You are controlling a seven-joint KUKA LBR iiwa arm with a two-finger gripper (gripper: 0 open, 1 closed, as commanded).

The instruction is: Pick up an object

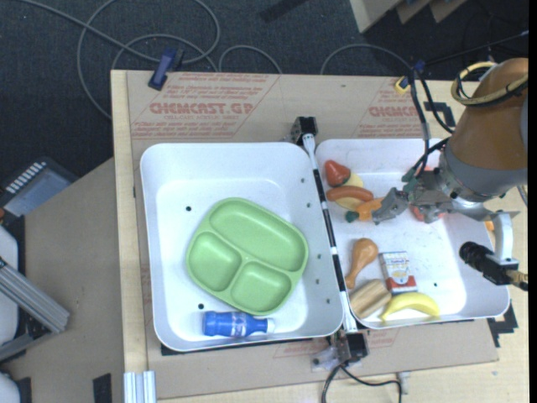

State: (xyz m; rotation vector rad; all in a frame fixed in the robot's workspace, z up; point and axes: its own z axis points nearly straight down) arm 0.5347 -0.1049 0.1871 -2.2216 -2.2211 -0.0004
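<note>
Look to the right of the frame, where the claw [388, 208] hangs low over the right bin [382, 151]; its dark tip sits just beside the orange carrot-like piece [350, 196] and a small green-and-orange bit [351, 217]. You cannot tell from this slant whether it is spread or closed, and nothing shows plainly between its parts, so do not count anything as held.

The pickable things crowd the left half of that bin; a red strawberry-like piece [336, 172] lies at the upper end, the carrot-like piece below it, then a tan drumstick shape [362, 257], a small red-and-white carton [397, 271], a bread roll [367, 295] and a banana [411, 307] toward the lower right of the frame. They lie against the dividing wall, probably because the bin floor lets loose things slide there.

In the left bin [159, 175] a green divided plate [245, 254] lies flat at the centre, with a blue bottle [236, 324] on its side just below it; both are well apart from the arm.

Judging by its position, the claw is set for the carrot-like piece; crowding by neighbours may spoil the grip.
</note>
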